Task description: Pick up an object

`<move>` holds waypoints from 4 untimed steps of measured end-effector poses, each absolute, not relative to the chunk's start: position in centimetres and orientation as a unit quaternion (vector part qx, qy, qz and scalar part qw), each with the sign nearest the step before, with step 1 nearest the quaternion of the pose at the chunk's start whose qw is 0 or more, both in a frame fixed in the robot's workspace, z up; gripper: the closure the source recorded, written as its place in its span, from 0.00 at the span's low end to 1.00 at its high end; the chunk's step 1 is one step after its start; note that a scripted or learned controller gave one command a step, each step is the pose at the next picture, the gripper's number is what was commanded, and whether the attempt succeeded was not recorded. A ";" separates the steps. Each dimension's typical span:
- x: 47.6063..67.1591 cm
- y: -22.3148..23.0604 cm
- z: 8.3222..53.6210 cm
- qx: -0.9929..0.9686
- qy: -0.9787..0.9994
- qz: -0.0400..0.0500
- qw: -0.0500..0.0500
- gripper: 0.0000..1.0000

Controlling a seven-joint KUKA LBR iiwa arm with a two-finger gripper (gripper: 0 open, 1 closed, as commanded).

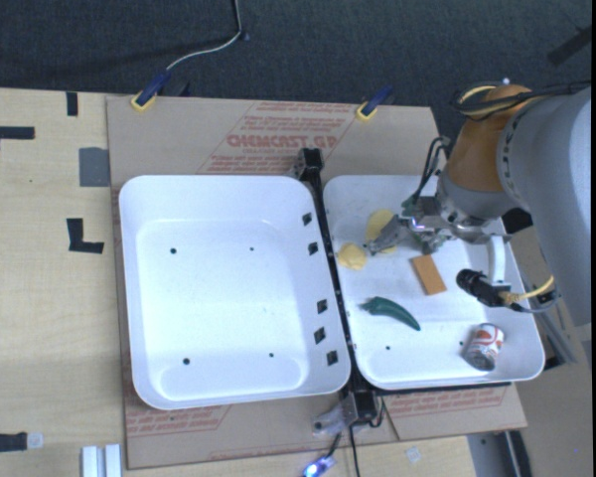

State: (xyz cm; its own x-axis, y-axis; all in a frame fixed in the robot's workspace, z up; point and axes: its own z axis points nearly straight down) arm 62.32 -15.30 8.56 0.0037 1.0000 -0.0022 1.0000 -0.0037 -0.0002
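You see the gripper (pixel 385 238) low in the right bin (pixel 447 371), by two yellow pieces (pixel 363 241). Orange block (pixel 428 273), green object (pixel 391 311) and small can (pixel 484 346) lie apart. Left bin (pixel 139 296) beside it.

Even, fairly bright overhead light washes out the left bin (pixel 219 286) floor to near glare, shadows stay soft and short (rims slightly darker), and the whole frame is mildly soft and grainy.

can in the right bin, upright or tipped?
Tipped. The small can lies on its side near the front right corner of the right bin, its red and white side wall facing up and one round end showing.
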 end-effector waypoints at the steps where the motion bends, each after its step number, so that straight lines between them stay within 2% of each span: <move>1: 60.9 -22.3 8.6 0.708 0.706 -0.001 0.002 0.00; 2: 61.1 -21.9 9.6 0.707 0.707 0.000 0.003 1.00; 4: 60.5 -22.3 9.1 0.707 0.707 0.000 0.000 1.00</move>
